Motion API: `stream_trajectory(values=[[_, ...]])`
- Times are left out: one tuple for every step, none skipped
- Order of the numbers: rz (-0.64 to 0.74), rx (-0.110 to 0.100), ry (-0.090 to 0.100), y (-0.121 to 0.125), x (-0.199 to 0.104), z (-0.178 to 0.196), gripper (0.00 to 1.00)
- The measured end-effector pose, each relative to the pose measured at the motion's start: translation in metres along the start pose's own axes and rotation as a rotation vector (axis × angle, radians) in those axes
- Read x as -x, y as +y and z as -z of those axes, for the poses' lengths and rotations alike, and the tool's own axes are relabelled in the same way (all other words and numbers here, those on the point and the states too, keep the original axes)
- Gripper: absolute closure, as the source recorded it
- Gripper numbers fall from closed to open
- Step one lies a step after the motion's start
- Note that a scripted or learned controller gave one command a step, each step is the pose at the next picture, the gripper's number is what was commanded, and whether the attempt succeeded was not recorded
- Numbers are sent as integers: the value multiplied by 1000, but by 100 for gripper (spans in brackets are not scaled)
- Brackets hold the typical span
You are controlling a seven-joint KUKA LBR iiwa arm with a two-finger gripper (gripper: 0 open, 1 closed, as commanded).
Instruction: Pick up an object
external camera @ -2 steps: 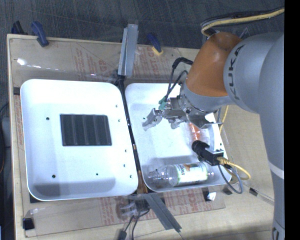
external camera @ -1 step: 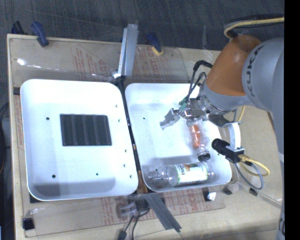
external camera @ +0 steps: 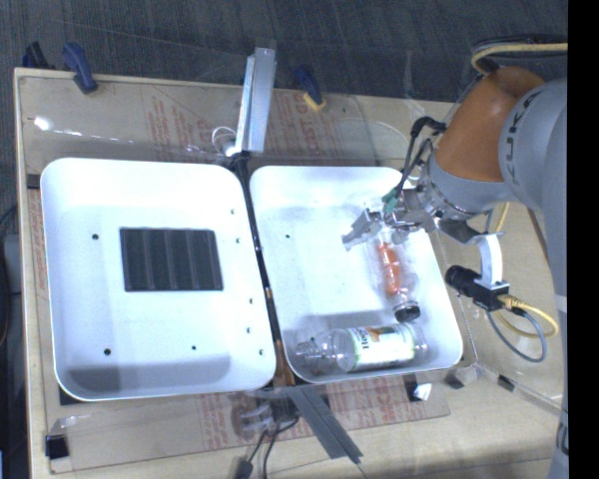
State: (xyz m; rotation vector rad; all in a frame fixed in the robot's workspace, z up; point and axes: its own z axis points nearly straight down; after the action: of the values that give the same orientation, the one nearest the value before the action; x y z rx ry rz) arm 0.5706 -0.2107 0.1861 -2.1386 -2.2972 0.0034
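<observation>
The right bin [external camera: 280, 267] holds a small orange tube-shaped bottle [external camera: 390, 269] with a dark cap, lying along the bin's right side. A clear plastic bottle [external camera: 364, 347] with a green and white label lies on its side against the near wall. My gripper [external camera: 371, 228] hangs low over the upper middle of the right bin, just above the far end of the orange bottle. Nothing shows as lifted from the bin floor.
The left bin [external camera: 70, 317] has a dark ribbed rectangular panel [external camera: 171, 259] on its floor. A grey bar [external camera: 256, 98] stands at the back between the bins. Blue clamps [external camera: 78, 66] grip the bench's far edge. Cables [external camera: 514, 312] trail at the right.
</observation>
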Motion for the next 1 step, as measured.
stream_trajectory(values=[[-209,-3,1,3,-41,-25,0]])
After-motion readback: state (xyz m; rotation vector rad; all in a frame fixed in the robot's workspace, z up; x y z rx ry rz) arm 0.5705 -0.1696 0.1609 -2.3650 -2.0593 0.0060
